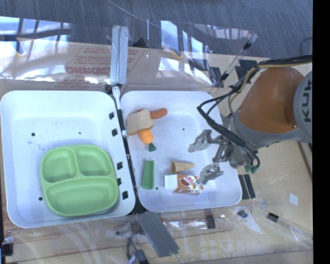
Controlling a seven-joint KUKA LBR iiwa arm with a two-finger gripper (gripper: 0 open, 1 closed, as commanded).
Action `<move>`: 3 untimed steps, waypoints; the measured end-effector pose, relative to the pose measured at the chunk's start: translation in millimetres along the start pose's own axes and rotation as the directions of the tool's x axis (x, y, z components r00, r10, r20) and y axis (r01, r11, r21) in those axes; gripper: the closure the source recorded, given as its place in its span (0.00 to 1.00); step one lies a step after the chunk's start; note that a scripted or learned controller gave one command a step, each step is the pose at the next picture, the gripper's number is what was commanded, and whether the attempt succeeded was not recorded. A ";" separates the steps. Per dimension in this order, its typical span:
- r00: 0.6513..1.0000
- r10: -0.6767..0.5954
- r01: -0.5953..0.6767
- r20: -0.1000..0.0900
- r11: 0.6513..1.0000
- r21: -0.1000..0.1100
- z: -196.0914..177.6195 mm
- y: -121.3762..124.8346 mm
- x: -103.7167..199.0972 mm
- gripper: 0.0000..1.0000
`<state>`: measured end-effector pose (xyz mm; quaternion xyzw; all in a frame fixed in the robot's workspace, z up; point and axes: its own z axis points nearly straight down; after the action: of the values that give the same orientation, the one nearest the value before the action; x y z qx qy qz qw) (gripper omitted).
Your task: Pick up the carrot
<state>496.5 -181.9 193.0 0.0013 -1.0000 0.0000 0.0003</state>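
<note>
The carrot is a small orange piece with a green tip, lying in the right bin near its left wall, just below a slice of bread. My gripper hovers over the right half of that bin, well to the right of the carrot. Its two fingers are spread apart, open, with nothing between them. The orange-banded wrist rises behind it at the right.
A reddish sausage lies beside the bread. A green stick, a tan cone and a small printed carton sit near the front of the right bin. The left bin holds a green divided plate.
</note>
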 end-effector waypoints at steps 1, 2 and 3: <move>0.946 0.324 -0.324 0.009 0.946 0.000 83.6 -9.8 -32.8 0.00; 0.949 0.314 -0.314 0.008 0.949 0.000 74.3 -7.4 -34.0 1.00; 0.921 0.390 -0.390 0.008 0.921 -0.003 -13.2 60.6 -44.5 1.00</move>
<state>540.8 -121.1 206.2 -0.1978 -0.9802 -0.0008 -0.0040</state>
